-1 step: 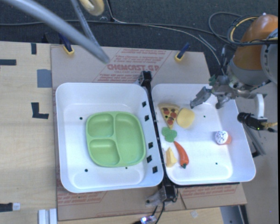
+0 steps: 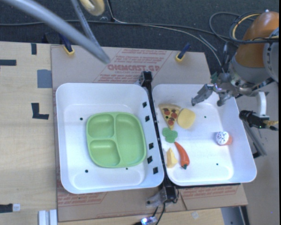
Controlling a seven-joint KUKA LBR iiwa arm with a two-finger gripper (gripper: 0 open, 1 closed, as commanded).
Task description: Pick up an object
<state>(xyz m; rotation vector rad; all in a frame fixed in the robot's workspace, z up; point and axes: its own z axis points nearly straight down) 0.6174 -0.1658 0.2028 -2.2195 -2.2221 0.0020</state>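
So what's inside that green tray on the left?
The green tray has three compartments, all bare. It sits in the left bin, and the bin floor beneath it is covered.

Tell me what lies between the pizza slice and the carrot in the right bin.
In the camera view, a small green broccoli piece lies between the pizza slice and the carrot, near the bin's left wall.
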